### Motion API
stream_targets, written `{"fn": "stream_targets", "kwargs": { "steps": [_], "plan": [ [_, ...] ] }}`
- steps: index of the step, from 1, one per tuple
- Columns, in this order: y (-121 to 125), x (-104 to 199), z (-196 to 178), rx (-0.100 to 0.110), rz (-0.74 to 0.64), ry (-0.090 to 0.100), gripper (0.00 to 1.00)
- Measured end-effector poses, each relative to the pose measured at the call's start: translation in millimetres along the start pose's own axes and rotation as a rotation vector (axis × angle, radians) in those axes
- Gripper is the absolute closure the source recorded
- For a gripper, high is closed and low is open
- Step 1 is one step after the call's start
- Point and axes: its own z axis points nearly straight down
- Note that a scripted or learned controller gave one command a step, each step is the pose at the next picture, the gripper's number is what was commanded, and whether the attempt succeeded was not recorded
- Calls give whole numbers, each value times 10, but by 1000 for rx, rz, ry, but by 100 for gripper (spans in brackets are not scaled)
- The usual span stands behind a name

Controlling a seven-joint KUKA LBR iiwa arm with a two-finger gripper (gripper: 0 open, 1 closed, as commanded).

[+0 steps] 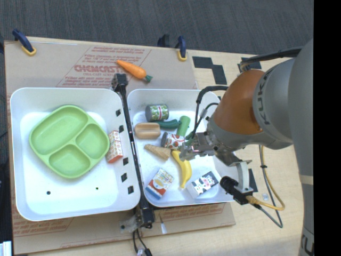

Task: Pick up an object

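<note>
Saw the grey arm (277, 105), orange-banded, reaching in from the right and bulking over the right side of the bench. Noted a printed cardboard sheet (80, 68) under both bins, pinned at its far edge by blue clamps (24, 41).

Found the left bin (21, 196) holding a green divided plate (69, 140), with a small red-and-white carton (114, 146) just beside the plate's right rim.

Found the right bin (139, 97) crowded. Placed the gripper (186, 151) low over its middle, at or just above the upper end of the banana (185, 174). Could not tell how far it was open, nor make out anything held in it.

Counted, around the banana: a tilted juice carton (160, 183) to its left, a black-and-white patterned box (204, 183) to its right, a tan cone (156, 151) near its upper left. Saw, farther back, a bread roll (147, 130), a green cucumber (183, 124), a green-labelled can (157, 112) on its side, and a small printed packet (173, 139) near the gripper.

Spotted a toy carrot (133, 69) outside the bins, lying on the cardboard behind them.
</note>
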Motion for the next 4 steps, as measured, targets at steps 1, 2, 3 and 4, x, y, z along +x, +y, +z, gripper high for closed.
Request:
{"fn": "stream_targets", "kwargs": {
  "steps": [1,2,3,4],
  "plan": [
    [12,0,-103,-1,-5,-2,100],
    [174,-832,-885,-4,19,2,100],
    [38,-816,-509,0,18,3,100],
    [705,-470,-295,0,17,4,100]
  ]
}}
